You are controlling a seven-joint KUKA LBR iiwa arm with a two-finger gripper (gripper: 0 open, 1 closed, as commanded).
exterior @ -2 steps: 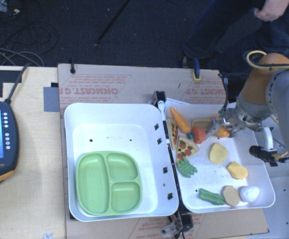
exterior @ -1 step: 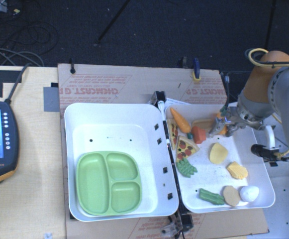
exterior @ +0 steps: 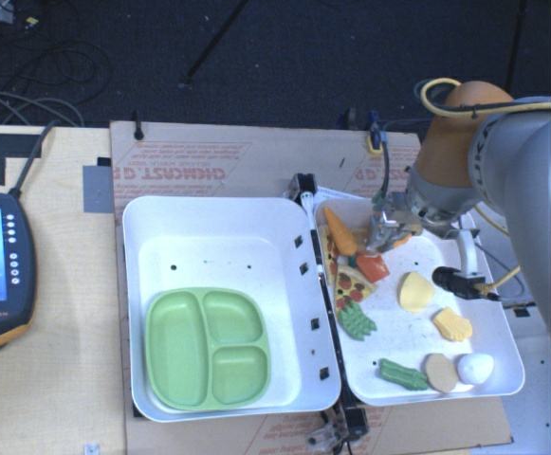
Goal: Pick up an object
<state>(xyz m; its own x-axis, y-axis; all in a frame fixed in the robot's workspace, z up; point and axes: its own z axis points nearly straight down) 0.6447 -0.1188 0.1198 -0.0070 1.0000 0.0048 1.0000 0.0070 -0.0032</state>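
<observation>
Gripper (exterior: 386,230) hangs low over right bin (exterior: 503,373), just above red toy piece (exterior: 373,267) beside orange carrot (exterior: 339,232). Cannot tell how it is set. Toys crowd here: pizza slice (exterior: 348,283) and green vegetable (exterior: 357,321) lie close. Risk: descent lands between pieces, nudges them aside, closes on nothing.

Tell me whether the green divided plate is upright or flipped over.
Upright: the green divided plate lies flat in the left bin, its three hollows facing up.
</observation>
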